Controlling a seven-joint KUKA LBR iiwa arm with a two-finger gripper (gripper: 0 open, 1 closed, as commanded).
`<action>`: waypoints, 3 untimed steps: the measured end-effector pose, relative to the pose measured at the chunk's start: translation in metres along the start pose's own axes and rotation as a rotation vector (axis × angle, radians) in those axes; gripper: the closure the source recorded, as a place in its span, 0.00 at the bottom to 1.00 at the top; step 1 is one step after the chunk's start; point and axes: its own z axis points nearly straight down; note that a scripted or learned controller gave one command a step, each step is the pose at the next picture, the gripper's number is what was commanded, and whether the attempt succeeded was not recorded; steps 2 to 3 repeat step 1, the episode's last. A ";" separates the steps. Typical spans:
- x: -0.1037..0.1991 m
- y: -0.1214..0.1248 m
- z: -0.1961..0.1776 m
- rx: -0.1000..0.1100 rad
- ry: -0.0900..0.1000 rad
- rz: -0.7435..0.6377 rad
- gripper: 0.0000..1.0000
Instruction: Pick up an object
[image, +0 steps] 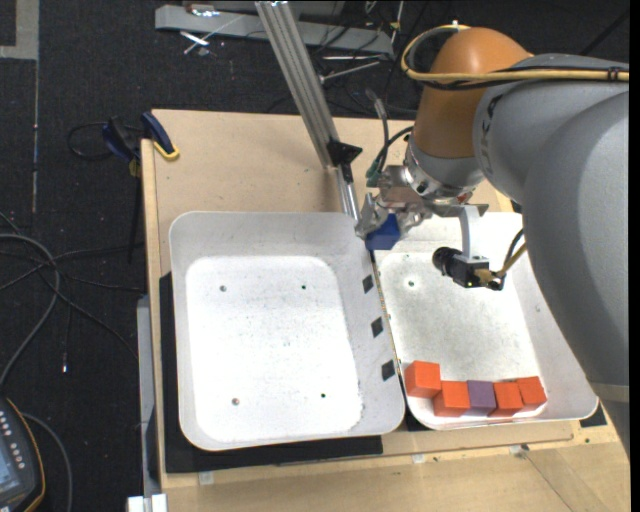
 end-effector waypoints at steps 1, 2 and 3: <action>0.043 0.018 -0.046 0.003 -0.001 0.003 1.00; 0.043 0.018 -0.046 0.003 -0.001 0.003 1.00; 0.043 0.018 -0.046 0.003 -0.001 0.003 1.00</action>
